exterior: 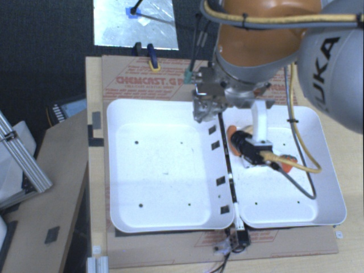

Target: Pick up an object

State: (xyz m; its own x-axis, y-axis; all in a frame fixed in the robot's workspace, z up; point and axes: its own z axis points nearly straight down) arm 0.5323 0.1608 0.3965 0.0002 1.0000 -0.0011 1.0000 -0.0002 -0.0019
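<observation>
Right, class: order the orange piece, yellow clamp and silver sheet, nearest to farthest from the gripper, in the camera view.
From the gripper:
1. orange piece, in the right bin, close by.
2. yellow clamp, behind the left bin.
3. silver sheet, farther back still.

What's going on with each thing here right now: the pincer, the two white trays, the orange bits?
pincer: hovering over the far end of the seam between the bins.
left bin: lying flat, butted against its neighbour.
right bin: lying flat, holding the orange pieces.
orange piece: lying in the right bin, partly hidden.
second orange piece: lying in the right bin, partly hidden.
</observation>
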